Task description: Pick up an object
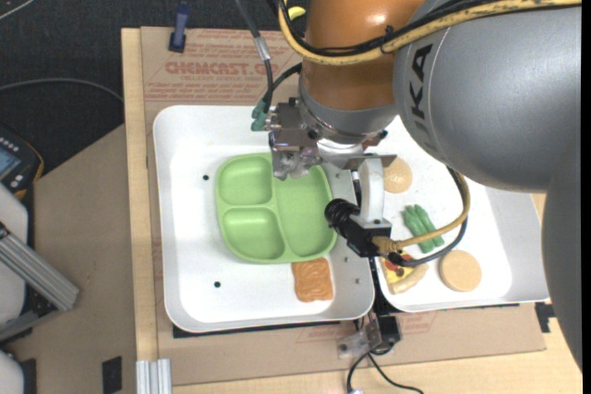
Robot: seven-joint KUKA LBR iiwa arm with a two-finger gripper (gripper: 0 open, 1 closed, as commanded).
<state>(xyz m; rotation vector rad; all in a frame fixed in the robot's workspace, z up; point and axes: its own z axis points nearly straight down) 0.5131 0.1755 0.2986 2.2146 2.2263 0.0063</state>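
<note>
A light green divided plate (pixel 268 209) lies in the middle of the left white bin (pixel 185 198). My gripper (pixel 294 160) hangs over the plate's far right rim, right at its top edge; the wrist body hides the fingertips. An orange-brown toast slice (pixel 313 280) lies just in front of the plate. The right bin holds a green bean-like piece (pixel 421 226), a round tan cookie (pixel 460 271), a pale round piece (pixel 398 176) and a yellow and red item (pixel 403 268), partly behind a black cable fitting.
The arm's big grey link and orange band (pixel 369 5) cover most of the right bin (pixel 489 291). A black cable and connector (pixel 355 231) hang over the divide between the bins. Brown cardboard (pixel 212 60) lies behind the bins.
</note>
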